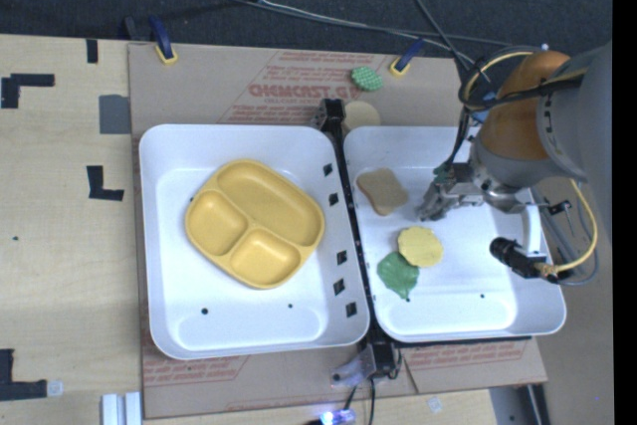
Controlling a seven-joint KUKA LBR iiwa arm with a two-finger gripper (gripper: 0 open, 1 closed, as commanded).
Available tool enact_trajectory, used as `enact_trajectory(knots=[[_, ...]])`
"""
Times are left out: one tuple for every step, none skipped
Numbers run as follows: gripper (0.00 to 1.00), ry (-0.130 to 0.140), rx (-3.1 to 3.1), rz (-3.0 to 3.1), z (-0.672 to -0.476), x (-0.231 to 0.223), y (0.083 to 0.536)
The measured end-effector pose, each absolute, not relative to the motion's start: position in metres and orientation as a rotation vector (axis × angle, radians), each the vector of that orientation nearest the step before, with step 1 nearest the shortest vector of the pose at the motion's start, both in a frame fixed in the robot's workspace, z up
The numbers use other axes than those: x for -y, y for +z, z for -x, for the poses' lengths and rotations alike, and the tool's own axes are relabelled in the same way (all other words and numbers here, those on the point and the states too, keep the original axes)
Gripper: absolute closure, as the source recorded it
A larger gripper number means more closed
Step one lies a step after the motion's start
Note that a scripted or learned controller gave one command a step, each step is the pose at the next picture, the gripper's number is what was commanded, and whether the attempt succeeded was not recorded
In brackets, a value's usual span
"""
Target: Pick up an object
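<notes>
Arm reaches in over right bin; end effector low, near tan piece. Grip state: can't tell.

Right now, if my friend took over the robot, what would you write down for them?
Gripper: low over the right bin, near its middle. I can't tell if it is open or shut, and I see nothing in it.

Things in the right bin: a tan piece just left of the gripper, a yellow piece below it, and a green piece touching the yellow one.

Left bin: a yellow tray with three sections.

A small green thing lies on the board behind the bins.

Done: nothing picked up yet.
Left: grab one piece and lift it.
</notes>
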State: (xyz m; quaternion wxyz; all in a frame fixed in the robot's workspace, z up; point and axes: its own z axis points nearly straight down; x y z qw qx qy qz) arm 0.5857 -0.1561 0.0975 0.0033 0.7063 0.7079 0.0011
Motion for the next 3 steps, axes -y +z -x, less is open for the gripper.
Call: enact_trajectory(knots=[[1.00,0.003,-2.222,-2.218,-0.587,0.150,0.159],[1.00,0.003,-2.220,-2.217,-0.592,0.156,0.219],[1.00,0.000,-2.223,-2.220,-0.593,0.156,0.235]])
